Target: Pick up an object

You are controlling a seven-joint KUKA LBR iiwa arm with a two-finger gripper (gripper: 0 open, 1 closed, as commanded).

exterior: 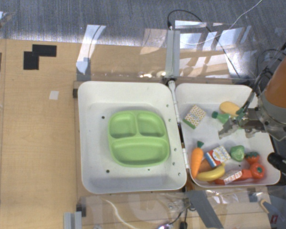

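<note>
My gripper (230,126) hangs over the right bin (190,95), its metal fingers pointing left and spread apart with nothing between them. Just above its tips lies a yellow toy (229,108) with a green piece (220,115) beside it. A patterned small box (195,116) lies to the left. Along the bin's front sit an orange carrot (196,160), a banana (210,174), a white and red carton (217,156), a green toy (237,152) and red toys (250,168).
The left bin (93,132) holds a green divided plate (138,138). A metal post (171,56) rises behind the wall between the bins. My arm's orange band (282,87) covers the right bin's right edge. Cables run across the back.
</note>
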